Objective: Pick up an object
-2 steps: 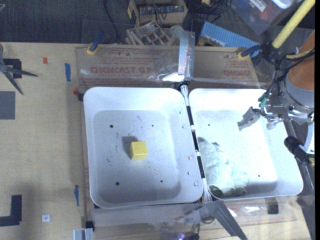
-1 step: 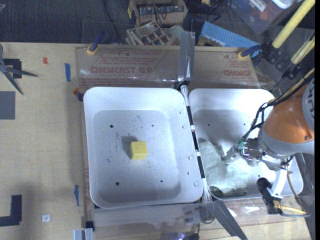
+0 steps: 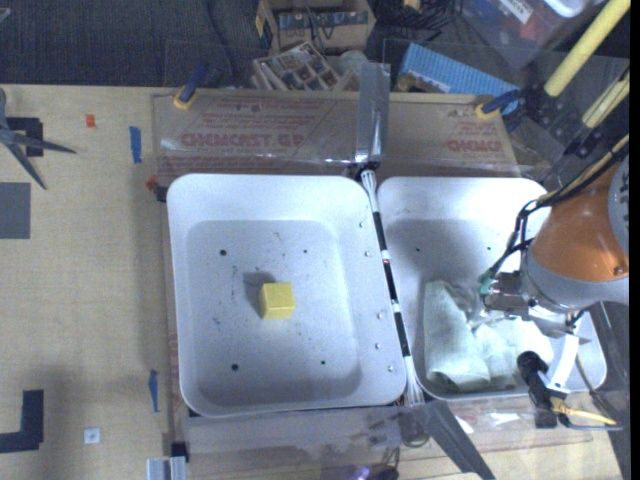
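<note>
Worktop (image 3: pixel 80 298) of pale wood carries two shallow white bins side by side, seen from above at a slant. The left bin (image 3: pixel 190 218) holds a small yellow cube (image 3: pixel 278 300), which lies by itself on the bin floor, a little toward the near side of the middle and well apart from every wall. Dark specks dot the floor around the cube. The right bin (image 3: pixel 430 203) touches the left bin along their shared rim. In it lies a crumpled white cloth (image 3: pixel 455 343), bunched against the near wall and spread toward the middle of that bin.

The arm (image 3: pixel 580 253), grey with an orange band, reaches over the right bin from the far side of it, away from the left bin. Its gripper (image 3: pixel 487 306) hangs low over the cloth, at the cloth's upper edge, and seems to touch or nearly touch the fabric. The fingers are hidden among the wrist hardware and the pale folds, so whether they are wide or narrow cannot be told, and nothing can be seen held between them. Black cables run from the wrist up along the arm.

Behind both bins, a clear plastic sheet (image 3: pixel 270 133) with red lettering lies flat on the worktop, held by blue clamps at its corners.
</note>
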